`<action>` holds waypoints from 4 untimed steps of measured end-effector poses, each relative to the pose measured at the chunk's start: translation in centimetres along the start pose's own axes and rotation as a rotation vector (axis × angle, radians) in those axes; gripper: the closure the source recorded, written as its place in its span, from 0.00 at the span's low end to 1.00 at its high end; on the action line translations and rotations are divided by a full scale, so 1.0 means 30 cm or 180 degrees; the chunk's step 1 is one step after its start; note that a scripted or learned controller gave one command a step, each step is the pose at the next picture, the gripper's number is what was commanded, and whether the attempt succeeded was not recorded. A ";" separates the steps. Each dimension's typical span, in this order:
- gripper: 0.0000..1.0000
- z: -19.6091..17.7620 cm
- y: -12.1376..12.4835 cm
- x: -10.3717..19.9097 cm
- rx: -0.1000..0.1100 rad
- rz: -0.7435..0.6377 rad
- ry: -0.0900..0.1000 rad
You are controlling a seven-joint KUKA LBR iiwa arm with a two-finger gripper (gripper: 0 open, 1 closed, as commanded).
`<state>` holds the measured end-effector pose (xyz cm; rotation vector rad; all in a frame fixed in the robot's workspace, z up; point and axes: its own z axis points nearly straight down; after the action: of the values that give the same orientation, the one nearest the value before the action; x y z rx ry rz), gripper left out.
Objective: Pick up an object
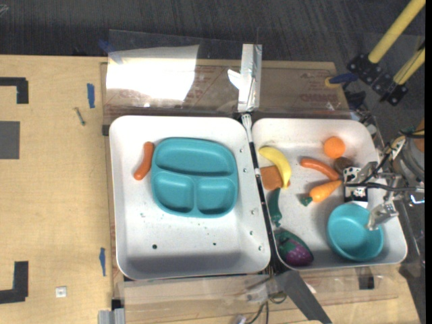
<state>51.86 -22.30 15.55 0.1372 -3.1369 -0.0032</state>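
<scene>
Standing by the bench, starting on the left: the left bin (128, 248) has a teal divided plate (196, 175) sitting in its upper middle, three compartments facing up. At the plate's 9 o'clock, just beside its rim, an orange sausage (143, 161) lies nearly upright.

Over the divider, the right bin (307, 128) is way busier. A banana (278, 163) curves along the top left, with a brownish-orange block (270, 177) touching it at its 7 o'clock. Below that a dark green vegetable (275, 206) runs down the left wall, and at 6 o'clock from it sits a purple eggplant (295, 250) in the bottom corner. Middle of the bin: another sausage (318, 167), and a carrot (322, 191) right under it. An orange (333, 146) sits up at 1 o'clock from those. A teal bowl (354, 231) fills the bottom right.

The gripper (378, 216) is over the bowl's 2 o'clock rim, arm coming in from the right. Can't tell whether the fingers are apart or together, too much clutter and cabling there.
</scene>
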 end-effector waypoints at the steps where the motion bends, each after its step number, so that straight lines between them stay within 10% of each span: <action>1: 0.00 0.218 0.048 0.050 0.0025 0.0171 -0.0049; 3: 0.00 0.220 0.224 -0.001 0.0017 0.0304 -0.0042; 4: 0.00 0.220 0.143 -0.269 0.0017 0.0010 -0.0046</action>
<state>59.50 -17.31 8.94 0.1329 -3.1519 0.0040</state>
